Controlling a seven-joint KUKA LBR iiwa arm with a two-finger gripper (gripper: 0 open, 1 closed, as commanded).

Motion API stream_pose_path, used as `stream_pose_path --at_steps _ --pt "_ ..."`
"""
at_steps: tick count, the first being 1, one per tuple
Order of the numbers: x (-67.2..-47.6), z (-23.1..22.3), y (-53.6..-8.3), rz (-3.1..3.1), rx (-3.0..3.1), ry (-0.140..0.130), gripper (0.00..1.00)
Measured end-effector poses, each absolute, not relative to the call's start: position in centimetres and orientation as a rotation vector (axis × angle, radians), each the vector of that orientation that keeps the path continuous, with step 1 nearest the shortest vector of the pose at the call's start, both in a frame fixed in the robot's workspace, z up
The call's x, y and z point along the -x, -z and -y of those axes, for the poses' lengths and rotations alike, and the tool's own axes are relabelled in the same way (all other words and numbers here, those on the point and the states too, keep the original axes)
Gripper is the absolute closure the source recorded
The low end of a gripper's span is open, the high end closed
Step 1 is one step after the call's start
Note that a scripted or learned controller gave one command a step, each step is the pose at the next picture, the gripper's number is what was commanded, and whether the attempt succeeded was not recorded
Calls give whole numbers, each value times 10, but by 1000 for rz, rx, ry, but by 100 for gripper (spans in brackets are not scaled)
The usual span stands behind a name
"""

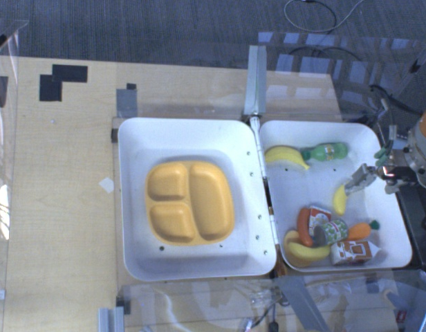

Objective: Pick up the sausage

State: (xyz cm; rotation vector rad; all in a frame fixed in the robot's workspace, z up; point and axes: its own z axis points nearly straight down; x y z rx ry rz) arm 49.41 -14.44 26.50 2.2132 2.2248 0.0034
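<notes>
Task barely begun, by the look of it. Sausage [304,227] lying untouched in the right bin [389,254], lower half, toward the wall shared with the left bin [130,206]. Nothing lifted, nothing between the fingers.

Gripper [358,179] hanging over the right bin's upper-right part, reached in from the right edge. Whether spread or pressed together: cannot tell, too small and foreshortened at this slant. Sits above and to the right of the sausage, apart from it, just beside a small yellow lemon-like piece [339,200].

Sausage: reddish-brown, short, rounded ends. Long axis running roughly up-and-down in the view, far end tipped slightly left. Lower end tucked against a banana [304,250] that curves under it. Right flank touching or nearly touching a small can [329,228]. Crowded spot.

Other contents of right bin: second banana [285,156] and green bottle [325,151] along the top; carrot [359,229] and small carton [353,252] at lower right. Left bin holding a yellow divided plate [190,201].

Left to do, as judged: travel down-left over the sausage, descend, close across its short axis, lift. Likely snag: can and banana pressing in on two sides, little room for fingers.
</notes>
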Motion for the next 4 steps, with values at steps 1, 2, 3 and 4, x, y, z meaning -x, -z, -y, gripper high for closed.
stream_pose_path --at_steps 1,2,3,4 --pt "-488 54 -184 -2135 -2302 -3 0" --pt "-490 89 -105 -2368 -2052 -10 0" --pt "-494 88 -118 -2366 -2044 -22 100" --pt "-520 46 -219 -2060 -2367 -5 100"
